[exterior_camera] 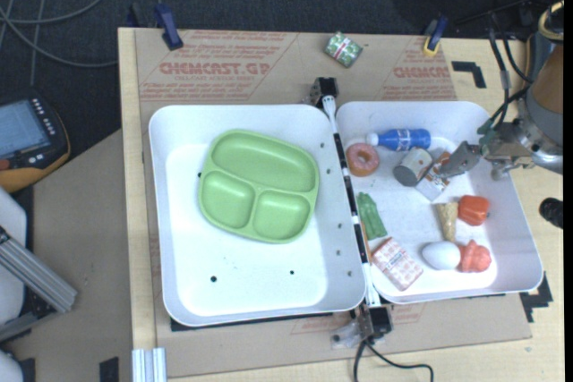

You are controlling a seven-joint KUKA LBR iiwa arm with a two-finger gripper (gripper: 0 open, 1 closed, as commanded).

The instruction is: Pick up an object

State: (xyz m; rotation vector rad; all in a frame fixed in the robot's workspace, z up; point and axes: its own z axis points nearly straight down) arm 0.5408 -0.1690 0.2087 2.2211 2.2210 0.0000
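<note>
The gripper [436, 177], jaw state impossible to tell, hangs in the right bin [510, 277] just beside the grey can [413, 166], so it should centre over the can before closing

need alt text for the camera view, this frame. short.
The gripper reaches in from the right, low over the right bin, beside a grey cylinder among small items: a blue bottle, a doughnut, an egg. The left bin holds a green divided plate.
</note>
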